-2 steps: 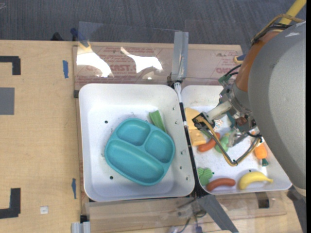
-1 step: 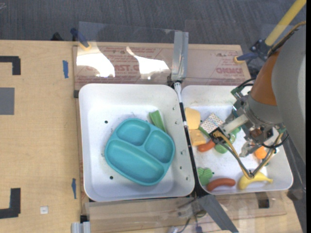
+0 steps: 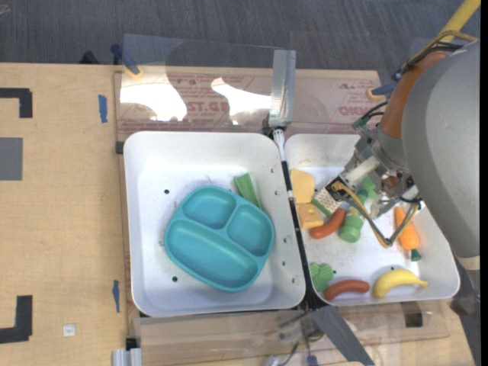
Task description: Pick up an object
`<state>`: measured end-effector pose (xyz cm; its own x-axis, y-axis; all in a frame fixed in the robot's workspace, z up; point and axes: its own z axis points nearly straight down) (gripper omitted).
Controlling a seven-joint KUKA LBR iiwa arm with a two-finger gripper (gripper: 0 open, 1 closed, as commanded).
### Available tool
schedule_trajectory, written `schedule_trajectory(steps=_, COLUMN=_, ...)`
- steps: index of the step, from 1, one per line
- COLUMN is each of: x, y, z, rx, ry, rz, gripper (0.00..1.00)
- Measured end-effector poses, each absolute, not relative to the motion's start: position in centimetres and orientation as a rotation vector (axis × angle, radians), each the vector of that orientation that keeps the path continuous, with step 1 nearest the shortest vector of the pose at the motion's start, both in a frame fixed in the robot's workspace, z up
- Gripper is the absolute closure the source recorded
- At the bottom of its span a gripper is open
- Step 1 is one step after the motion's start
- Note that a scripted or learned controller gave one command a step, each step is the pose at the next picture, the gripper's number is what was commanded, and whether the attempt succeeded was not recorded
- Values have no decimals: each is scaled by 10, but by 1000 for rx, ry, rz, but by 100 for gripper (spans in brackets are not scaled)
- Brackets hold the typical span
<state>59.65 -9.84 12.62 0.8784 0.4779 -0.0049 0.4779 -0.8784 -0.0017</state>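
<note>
Above grey carpet [image 3: 229, 6], bench [image 3: 53, 204] bears 2 bins [image 3: 152, 174].

The grey arm [image 3: 446, 139] reaches over the right bin [image 3: 441, 279]. Its gripper [image 3: 390, 195] is over the toy food, near an orange carrot [image 3: 408, 232]. A yellow banana [image 3: 398, 281] lies next to a red sausage [image 3: 347, 287]. In the left bin [image 3: 145, 227] sits a blue plate [image 3: 219, 237], with a green stick [image 3: 247, 189] just beside it.
</note>
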Motion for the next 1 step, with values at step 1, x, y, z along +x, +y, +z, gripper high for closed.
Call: schedule_trajectory(steps=1, x=573, y=-93, z=97, rx=-3065, ry=-730, rz=-42, gripper=0)
